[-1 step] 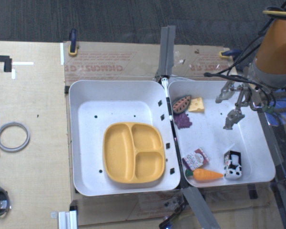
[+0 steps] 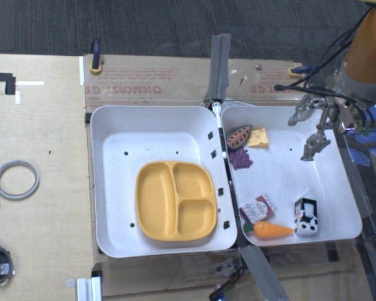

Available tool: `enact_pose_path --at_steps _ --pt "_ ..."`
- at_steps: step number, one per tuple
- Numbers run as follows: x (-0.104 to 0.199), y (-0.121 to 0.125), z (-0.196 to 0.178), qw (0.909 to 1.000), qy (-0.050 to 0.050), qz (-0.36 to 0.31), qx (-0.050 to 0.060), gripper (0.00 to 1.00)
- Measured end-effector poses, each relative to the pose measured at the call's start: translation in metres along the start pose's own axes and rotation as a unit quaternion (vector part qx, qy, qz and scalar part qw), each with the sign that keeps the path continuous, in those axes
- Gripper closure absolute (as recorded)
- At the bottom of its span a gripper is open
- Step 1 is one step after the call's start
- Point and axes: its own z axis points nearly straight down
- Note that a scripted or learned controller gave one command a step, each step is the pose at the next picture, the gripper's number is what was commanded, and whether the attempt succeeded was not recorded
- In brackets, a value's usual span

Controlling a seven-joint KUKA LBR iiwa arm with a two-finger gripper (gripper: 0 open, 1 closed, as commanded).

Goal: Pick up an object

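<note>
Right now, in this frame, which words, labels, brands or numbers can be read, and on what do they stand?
Red print on the cardboard sheet behind the bins: upside down and blurred; cannot be read for certain.
Small red and white packet in the right bin: printing too small to read.
Black and white item in the same bin: no legible text.

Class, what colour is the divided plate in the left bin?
Yellow-orange; the divided plate shows plainly in the camera view.
</note>
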Motion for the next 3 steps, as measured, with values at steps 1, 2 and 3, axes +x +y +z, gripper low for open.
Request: enact_pose_path --at_steps 1,2,3 --pt "-0.017 0.037 0.150 0.9999 0.000 -0.015 0.000 0.00" --pt "0.058 0.010 0.151 1.0000 0.001 0.000 0.000 0.00" --pt "-0.036 0.017 0.154 0.9959 0.013 0.090 -0.002 0.00"
